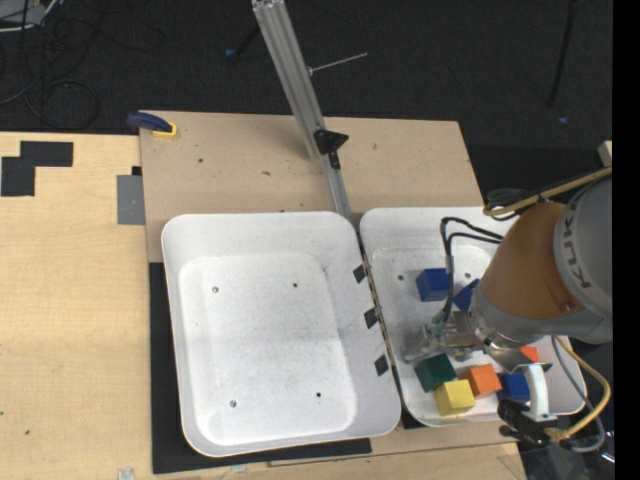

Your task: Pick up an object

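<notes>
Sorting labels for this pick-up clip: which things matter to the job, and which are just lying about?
Job:
gripper
blue block
dark green block
yellow block
orange block
right bin

Lying about:
left bin
metal rail
clamp

The only lettering that can be read stands on the grey arm body [598,258], at about 3 o'clock in the view: dark capital letters "KU", the start of a brand name running sideways along the casing, cut off where the casing curves away. The 2 shallow white plastic bins [200,230] and the wooden bench top [70,298] carry no legible marks.
</notes>
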Motion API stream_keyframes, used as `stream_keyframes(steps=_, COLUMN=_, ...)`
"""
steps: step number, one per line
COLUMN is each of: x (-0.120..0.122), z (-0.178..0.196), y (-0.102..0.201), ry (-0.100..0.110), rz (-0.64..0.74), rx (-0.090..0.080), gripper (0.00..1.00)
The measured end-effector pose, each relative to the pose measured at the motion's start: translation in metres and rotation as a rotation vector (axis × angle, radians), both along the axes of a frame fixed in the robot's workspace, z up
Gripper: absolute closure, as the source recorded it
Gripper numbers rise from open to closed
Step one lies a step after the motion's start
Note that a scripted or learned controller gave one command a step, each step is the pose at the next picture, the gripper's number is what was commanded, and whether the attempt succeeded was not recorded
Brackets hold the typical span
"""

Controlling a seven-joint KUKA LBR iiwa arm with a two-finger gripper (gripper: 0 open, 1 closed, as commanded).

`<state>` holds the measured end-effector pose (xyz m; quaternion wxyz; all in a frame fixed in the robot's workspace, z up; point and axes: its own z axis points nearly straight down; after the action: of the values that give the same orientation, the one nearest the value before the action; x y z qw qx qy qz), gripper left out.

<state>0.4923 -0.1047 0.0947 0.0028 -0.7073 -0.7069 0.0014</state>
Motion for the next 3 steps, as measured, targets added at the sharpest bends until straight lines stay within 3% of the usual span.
stream_keyframes(steps=1, x=0.000, z=0.011, y=-0.003, ry=-0.001, rz=-0.010, rx=0.000, gripper=1.00)
stream_keyframes(steps=3, x=0.009, z=0.109, y=0.000, ry=-0.009, rz=0.001, rx=-0.002, gripper=1.00)
